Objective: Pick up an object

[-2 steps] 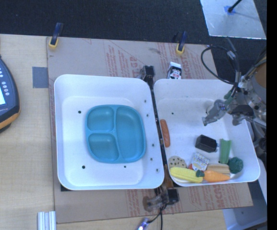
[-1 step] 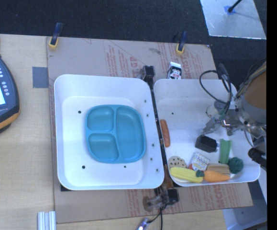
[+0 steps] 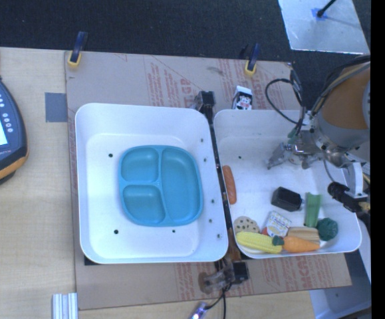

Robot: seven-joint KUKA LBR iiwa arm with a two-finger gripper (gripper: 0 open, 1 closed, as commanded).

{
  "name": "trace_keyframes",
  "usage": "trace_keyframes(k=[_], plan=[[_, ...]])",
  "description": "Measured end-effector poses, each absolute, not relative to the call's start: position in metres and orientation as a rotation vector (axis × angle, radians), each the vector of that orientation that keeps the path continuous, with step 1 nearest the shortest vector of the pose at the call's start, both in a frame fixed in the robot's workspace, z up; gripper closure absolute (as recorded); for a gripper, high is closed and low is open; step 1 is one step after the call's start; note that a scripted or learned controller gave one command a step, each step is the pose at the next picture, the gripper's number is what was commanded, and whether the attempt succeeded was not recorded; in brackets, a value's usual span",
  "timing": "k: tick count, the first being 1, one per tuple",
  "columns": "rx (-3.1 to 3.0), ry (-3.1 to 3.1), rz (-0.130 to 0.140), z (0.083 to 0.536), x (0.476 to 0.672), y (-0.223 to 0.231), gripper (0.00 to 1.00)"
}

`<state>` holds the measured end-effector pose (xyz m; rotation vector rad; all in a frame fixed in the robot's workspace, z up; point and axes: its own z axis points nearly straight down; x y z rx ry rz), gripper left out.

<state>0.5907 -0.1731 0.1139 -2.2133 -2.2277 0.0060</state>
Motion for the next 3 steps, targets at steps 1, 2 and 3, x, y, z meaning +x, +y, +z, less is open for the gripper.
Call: trace_keyframes(k=[1,2,3], plan=[[-2.216,-2.226,0.001,0.149,0.653,-0.196,0.0],[-2.216,-2.223,0.005,0.092,0.656,-0.21,0.0],[-2.213,-2.226,0.005,0.092,0.656,-0.15,0.0]])
